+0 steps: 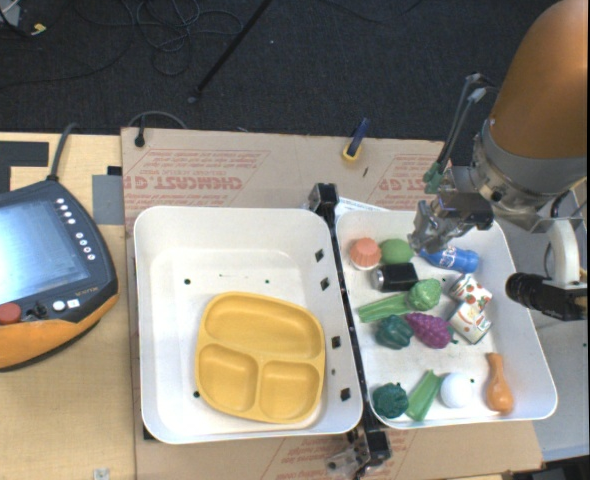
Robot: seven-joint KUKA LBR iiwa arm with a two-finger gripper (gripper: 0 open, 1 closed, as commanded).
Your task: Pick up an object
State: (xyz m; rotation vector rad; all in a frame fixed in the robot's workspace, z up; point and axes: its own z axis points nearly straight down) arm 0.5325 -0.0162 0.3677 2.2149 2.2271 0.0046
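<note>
Grey arm's tool (433, 230) hangs over the right bin's (535, 368) far end, above a green toy (396, 251); grip state cannot be told; yellow tray (260, 356) lies in left bin (165, 268).

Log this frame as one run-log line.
gripper: over right white bin, upper part | blue bottle: lying beside it | yellow plastic divided tray: left bin

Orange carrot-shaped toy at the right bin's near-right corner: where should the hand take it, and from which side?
Probably from above, across the narrow neck of the orange toy. It lies flat and apart, with the white ball on its left and the right bin's wall on its right.
</note>
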